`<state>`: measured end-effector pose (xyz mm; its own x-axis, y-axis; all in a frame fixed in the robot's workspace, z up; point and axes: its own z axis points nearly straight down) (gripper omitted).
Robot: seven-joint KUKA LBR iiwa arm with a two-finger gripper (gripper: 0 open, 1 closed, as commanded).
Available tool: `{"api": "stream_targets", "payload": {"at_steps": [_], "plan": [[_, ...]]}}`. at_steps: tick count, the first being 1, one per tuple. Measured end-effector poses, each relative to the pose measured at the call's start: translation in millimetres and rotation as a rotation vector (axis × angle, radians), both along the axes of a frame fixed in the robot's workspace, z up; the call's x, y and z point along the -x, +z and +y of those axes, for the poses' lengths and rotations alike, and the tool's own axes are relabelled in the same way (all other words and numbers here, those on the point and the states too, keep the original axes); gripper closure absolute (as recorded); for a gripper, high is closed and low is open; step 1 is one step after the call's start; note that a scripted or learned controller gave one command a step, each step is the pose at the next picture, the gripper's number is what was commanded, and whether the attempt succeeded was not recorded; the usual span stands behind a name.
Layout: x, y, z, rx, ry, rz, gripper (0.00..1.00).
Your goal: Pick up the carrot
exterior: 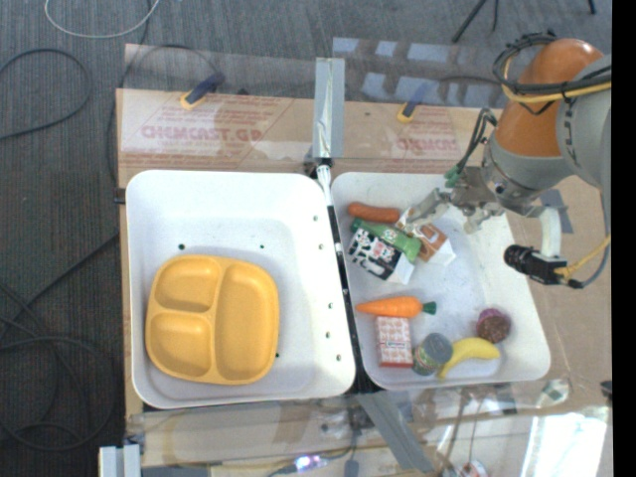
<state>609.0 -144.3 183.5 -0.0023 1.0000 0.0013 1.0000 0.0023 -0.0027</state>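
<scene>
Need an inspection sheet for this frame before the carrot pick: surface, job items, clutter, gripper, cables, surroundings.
Surface: two white bins side by side, left bin and right bin, on a bench with cardboard behind.
Job items: carrot lies flat mid right bin, green end pointing right, untouched.
Clutter: right bin also holds a sausage, cartons, a red box, a can, a banana and a dark red fruit. Left bin holds a yellow tray.
Gripper: gripper sits over the right bin's top, above the cartons, away from the carrot; finger state unclear.
Cables: loops on the floor at left; cable on the arm.
Surroundings: grey carpet, tripod legs at top right.
</scene>
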Motion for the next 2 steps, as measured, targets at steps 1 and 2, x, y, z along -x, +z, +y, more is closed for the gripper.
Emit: {"api": "stream_targets", "payload": {"at_steps": [1, 2], "plan": [[25.6, -65.1, 18.8, 0.006, -0.028, -0.033, 0.00], [83.5, -94.4, 24.4, 0.005, 0.341, -0.019, 0.00]]}}
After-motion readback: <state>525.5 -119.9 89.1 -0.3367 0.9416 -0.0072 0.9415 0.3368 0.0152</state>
